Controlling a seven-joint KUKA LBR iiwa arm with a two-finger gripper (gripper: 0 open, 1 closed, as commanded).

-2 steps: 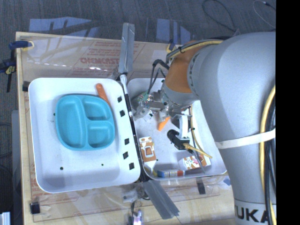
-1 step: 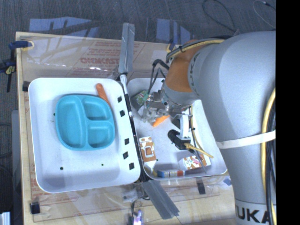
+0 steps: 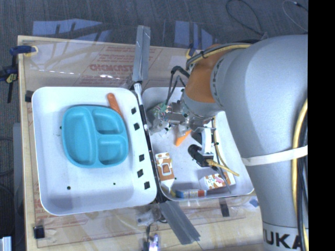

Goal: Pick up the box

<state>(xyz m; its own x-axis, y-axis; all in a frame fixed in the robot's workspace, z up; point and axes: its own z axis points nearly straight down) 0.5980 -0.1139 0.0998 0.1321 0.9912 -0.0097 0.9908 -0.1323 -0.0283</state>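
Arm over the right bin, box lying loose.

We see the grey arm's jaws (image 3: 161,115) low at the upper left of the right white bin (image 3: 236,140); we cannot tell how they stand. The small orange-and-white cardboard box (image 3: 165,167) lies flat by that bin's left wall, apart from them. A blue divided plastic tray (image 3: 96,135) sits in the left white bin (image 3: 47,182).

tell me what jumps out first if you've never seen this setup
The bulky grey arm with an orange band dominates the right side, reaching over the right white bin. Next is the bright blue divided plastic tray in the left white bin, with an orange carrot-like piece at its upper edge.
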